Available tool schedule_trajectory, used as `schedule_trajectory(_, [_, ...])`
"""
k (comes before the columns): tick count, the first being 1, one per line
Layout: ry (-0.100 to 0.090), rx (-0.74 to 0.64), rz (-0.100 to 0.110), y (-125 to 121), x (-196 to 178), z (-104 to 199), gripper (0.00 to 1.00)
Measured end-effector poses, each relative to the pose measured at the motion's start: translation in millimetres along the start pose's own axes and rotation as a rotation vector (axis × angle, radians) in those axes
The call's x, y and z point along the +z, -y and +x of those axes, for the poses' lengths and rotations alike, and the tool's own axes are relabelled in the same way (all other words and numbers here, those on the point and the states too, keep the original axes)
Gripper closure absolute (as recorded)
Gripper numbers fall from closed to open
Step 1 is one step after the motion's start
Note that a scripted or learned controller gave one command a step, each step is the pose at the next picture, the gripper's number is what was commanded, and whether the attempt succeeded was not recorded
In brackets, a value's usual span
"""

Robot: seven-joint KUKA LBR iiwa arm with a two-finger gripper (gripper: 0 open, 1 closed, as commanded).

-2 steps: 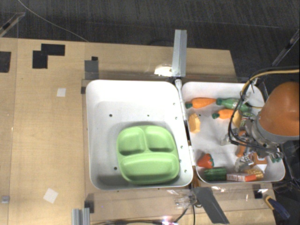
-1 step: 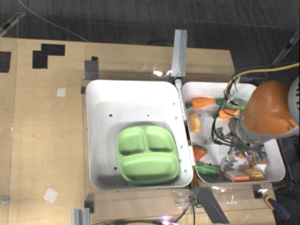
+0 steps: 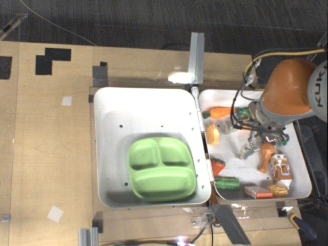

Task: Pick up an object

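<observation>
White bins, two: left bin (image 3: 107,137) held one green divided tray (image 3: 161,169); right bin (image 3: 302,178) held several toy foods; fingers (image 3: 249,148) state unclear.

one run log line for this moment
arm: over right white bin | gripper: low among toy foods, beside orange carrot-shaped toy | left white bin: green divided plastic tray

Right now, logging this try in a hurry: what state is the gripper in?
Gripper: low in the right bin, beside the orange toy; open or closed cannot be told.
</observation>
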State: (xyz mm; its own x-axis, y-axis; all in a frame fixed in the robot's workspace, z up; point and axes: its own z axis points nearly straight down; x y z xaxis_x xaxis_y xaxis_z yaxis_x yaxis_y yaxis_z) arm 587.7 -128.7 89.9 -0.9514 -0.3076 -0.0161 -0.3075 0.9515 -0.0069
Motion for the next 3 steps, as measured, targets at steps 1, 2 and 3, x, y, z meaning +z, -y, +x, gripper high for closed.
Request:
schedule_trajectory(1, [0.000,-0.001,-0.002,-50.7,-1.3,5.7,0.00])
schedule_trajectory(2, [0.004,0.009,0.000,-59.7,-3.0,49.8,0.00])
schedule_trajectory(3, [0.000,-0.076,-0.001,-29.4,-0.1,-16.0,0.00])
